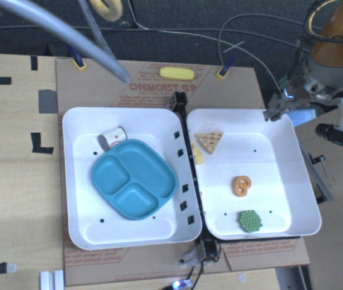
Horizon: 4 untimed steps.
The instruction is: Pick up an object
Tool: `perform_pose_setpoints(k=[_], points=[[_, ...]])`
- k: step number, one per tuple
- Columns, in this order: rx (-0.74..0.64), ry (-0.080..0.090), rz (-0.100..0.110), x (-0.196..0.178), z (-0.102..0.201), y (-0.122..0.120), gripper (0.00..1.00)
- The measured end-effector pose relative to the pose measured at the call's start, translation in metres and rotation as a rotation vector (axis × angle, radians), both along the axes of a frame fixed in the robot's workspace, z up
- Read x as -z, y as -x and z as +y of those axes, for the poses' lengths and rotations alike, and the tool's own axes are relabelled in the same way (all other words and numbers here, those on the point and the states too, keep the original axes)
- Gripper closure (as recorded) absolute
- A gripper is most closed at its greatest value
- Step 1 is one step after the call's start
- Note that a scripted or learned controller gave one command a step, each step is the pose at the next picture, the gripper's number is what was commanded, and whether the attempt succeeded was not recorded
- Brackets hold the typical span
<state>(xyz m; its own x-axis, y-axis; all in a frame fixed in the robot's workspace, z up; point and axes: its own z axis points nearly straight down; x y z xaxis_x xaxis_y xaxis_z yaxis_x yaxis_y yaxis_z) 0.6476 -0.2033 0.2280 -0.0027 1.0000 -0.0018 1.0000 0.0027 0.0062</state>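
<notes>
The right bin (292, 162) holds a tan waffle-like wedge (209, 141), a small yellow piece (197, 156) by its left wall, an orange pretzel-like ring (241, 185) and a green bumpy lump (250, 221). In the left bin (75, 162) lie a blue divided tray (133, 179) and a small white cup (112, 138) on its side. My gripper (275, 110) hangs over the right bin's far right corner, above the rim, with nothing visible between its fingers. The arm (328, 47) rises behind it at the right.
A yellow banana-shaped object (176, 73) lies on the cardboard behind the bins. Cables (244, 26) run across the dark bench at the back. A grey pole (57, 26) slants across the top left. Black clips line the divider (186, 162) between the bins.
</notes>
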Motion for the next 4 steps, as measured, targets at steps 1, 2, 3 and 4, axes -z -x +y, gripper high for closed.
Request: perform_pose_setpoints(k=[1, 2, 3, 4], points=[[0.001, -0.001, 0.004, -0.021, 0.0, -0.001, 1.0], [-0.002, -0.003, 0.009, -0.009, 0.051, 0.022, 1.0], [-0.003, -0.003, 0.008, -0.014, 0.103, 0.045, 1.0], [-0.004, -0.004, 0.008, -0.021, 0.154, 0.063, 1.0]])
